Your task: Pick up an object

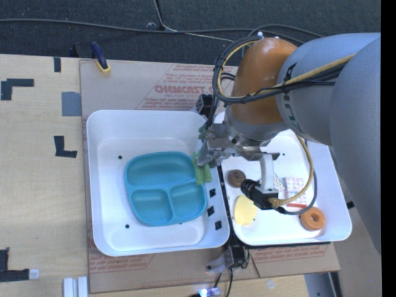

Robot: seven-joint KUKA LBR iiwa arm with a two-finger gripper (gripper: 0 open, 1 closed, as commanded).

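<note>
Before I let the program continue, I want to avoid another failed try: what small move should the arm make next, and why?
Probably a short straight lift. The gripper sits over the wall between the bins, with a green object right below it against the blue divided tray. Whether the green object is gripped is unclear, and a small rise would show it.
</note>
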